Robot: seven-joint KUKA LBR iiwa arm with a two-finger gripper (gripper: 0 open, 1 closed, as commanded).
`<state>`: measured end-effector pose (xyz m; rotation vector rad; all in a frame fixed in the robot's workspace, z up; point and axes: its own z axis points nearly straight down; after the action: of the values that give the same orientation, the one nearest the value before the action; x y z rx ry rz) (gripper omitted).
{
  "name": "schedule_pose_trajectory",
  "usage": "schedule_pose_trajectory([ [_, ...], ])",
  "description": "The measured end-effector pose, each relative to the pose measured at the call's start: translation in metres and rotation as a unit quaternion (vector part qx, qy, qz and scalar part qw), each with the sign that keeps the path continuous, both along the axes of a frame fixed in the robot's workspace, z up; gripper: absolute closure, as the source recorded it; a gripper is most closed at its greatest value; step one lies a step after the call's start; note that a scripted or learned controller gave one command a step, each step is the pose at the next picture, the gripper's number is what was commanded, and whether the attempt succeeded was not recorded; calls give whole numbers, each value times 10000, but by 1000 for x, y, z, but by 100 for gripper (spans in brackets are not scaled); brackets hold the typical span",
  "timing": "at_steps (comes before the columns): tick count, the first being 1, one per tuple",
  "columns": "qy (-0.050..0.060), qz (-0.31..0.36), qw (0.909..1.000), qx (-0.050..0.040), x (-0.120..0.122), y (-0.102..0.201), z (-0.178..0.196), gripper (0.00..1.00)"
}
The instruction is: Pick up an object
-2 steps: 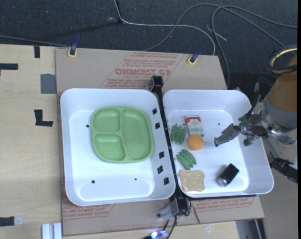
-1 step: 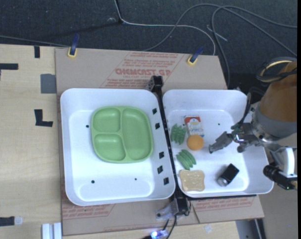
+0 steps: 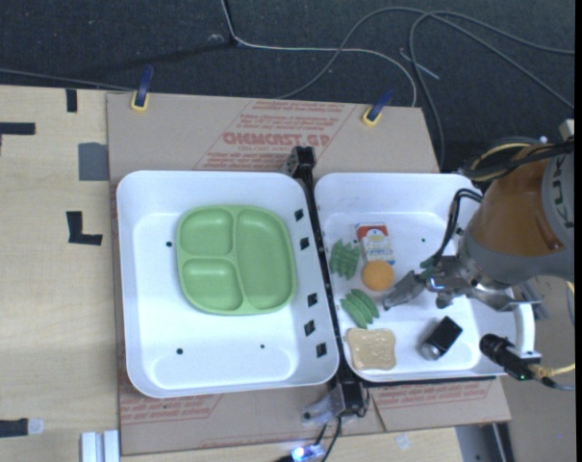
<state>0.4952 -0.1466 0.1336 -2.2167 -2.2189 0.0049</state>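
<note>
Two white bins sit side by side on a counter. The left bin (image 3: 137,258) holds a green divided plate (image 3: 237,260). In the right bin (image 3: 406,186), the fingers (image 3: 416,290) hang just right of an orange ball (image 3: 377,276), slightly parted, gripping nothing. Near the ball lie a small carton (image 3: 373,242), two green leafy pieces (image 3: 345,257), a toast slice (image 3: 371,348) and a black block (image 3: 441,337)

In the right bin (image 3: 406,186) I see five small things: a white carton with a red label (image 3: 374,242), an orange ball (image 3: 377,276) just below it, two green leafy pieces (image 3: 345,258) (image 3: 360,306) to their left, and a tan toast slice (image 3: 371,348) lying flat near the front wall.
</note>
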Motion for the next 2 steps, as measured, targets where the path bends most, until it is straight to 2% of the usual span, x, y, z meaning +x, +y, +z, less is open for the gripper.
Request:
schedule_pose_trajectory([
  [1,-20,-3,10000,-1,0,0,-49,0],
  [2,-37,4,10000,11,2,2,-36,100],
])
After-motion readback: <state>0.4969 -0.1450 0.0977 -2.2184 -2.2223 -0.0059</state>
